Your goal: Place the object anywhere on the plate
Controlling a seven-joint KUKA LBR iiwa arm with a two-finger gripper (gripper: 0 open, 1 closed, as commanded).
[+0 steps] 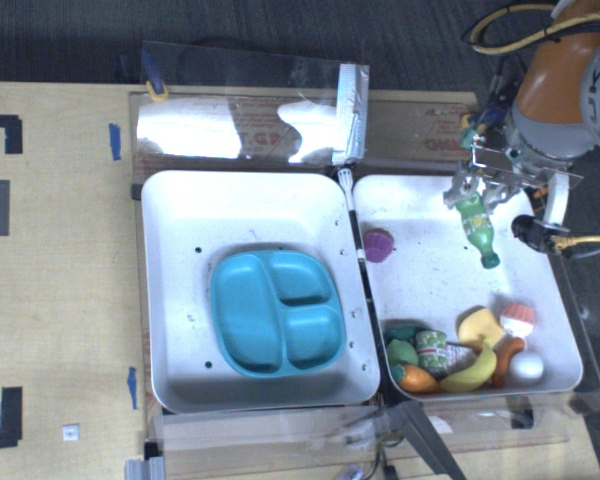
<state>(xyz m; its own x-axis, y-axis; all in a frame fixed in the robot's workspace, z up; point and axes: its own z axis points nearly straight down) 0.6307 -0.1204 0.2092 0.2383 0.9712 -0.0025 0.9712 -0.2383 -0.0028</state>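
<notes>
A blue divided plate point(277, 311) lies in the left white bin point(180, 218). Over the back of the right bin point(420, 203), my gripper point(480, 190) hangs below the grey and orange arm. A small green bottle point(476, 226) sits between its fingers, tilted, with its cap pointing down and to the right. The gripper is shut on the bottle's upper end. Plate and bottle are well apart, with the wall between the two bins lying between them.
A purple toy point(378, 245) lies by the right bin's left wall. Several toy foods are piled along that bin's front edge, among them a banana point(476, 370), a carrot point(416, 376) and a white egg point(527, 367). A clear panel point(250, 118) stands behind the left bin.
</notes>
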